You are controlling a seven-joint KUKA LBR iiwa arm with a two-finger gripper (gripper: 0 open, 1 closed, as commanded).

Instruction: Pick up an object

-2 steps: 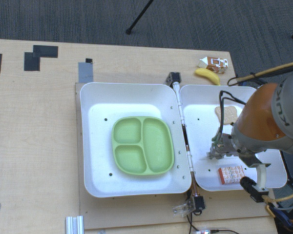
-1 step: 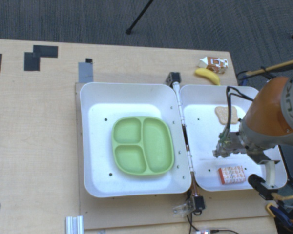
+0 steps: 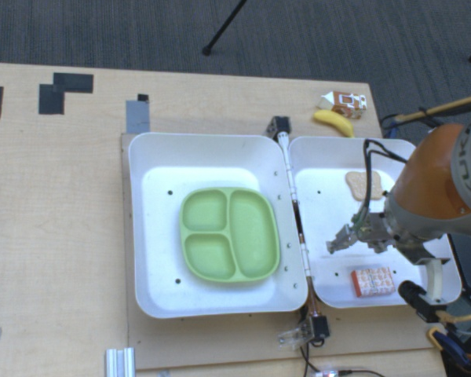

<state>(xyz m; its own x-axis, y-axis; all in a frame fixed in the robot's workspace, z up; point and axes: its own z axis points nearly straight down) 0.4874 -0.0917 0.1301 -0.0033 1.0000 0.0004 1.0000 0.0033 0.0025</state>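
A small red and white packet [image 3: 374,281] lies flat near the front of the right bin [image 3: 323,210], and a tan, toast-like piece [image 3: 364,184] lies toward the back of that bin. The gripper [image 3: 341,242] hangs over the bin floor between the two, nothing visible between its fingers; whether they are spread or closed I cannot tell. The left bin [image 3: 153,218] holds a green three-section plate [image 3: 229,235]. On the tabletop [image 3: 55,210] behind the right bin lie a banana [image 3: 334,122] and a small carton [image 3: 344,101]
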